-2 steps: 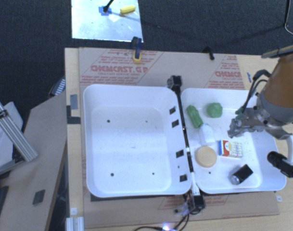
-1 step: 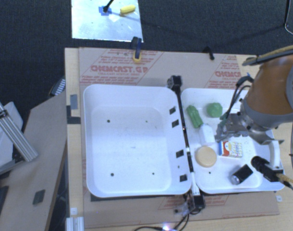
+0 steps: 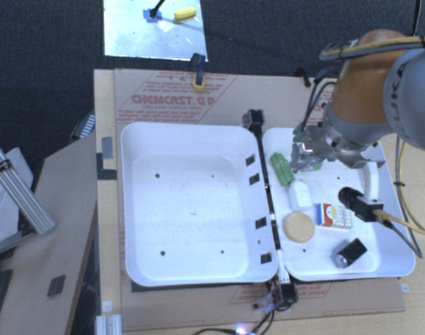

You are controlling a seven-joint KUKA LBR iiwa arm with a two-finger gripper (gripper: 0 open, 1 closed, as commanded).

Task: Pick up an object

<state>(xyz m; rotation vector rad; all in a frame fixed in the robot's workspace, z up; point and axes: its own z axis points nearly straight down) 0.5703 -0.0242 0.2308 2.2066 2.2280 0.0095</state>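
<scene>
Camera view: gripper (image 3: pixel 306 156) sits low over the right bin (image 3: pixel 317 260), toward its back-left corner and just beside the green cylinder (image 3: pixel 282 168). Cannot tell whether it is open or closed, and nothing is visibly held. White block (image 3: pixel 300 194), tan disc (image 3: pixel 299 227), printed box (image 3: pixel 333 216) and black object (image 3: pixel 349 252) lie nearer the front. Risk: the cylinder is round and close to the bin wall, so an off-centre close could roll it away.

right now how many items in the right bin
5: green tube, white piece and tan disc along the divider; small carton beside disc; black item frontmost; arm may hide more
</scene>
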